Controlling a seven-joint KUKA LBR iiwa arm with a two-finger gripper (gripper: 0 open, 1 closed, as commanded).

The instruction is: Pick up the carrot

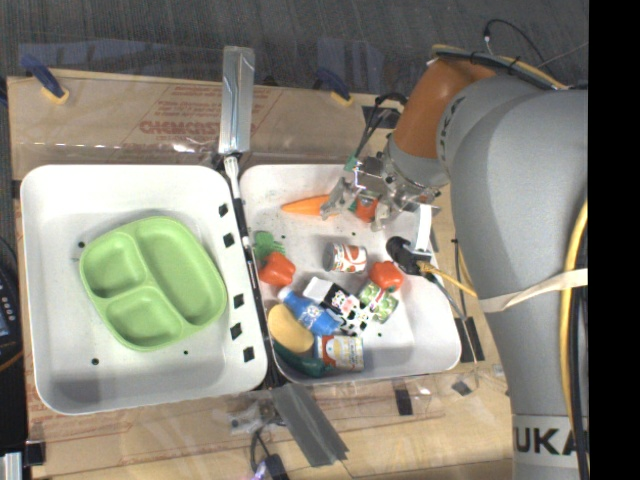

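Your gripper (352, 196) hangs low over the right bin (440, 338), right of centre in the frame, just beside the thick end of the carrot (308, 206). The carrot lies flat on the bin floor near the upper wall, tip pointing toward the frame's left. You cannot tell from this angle whether the claw is apart or together, and nothing confirms a grasp. By the look of it, the approach is done; closing and lifting remain. Below it sit a small can (349, 258) and a heap of toy foods (320, 318). The green divided plate (152, 282) rests in the left bin (40, 268).
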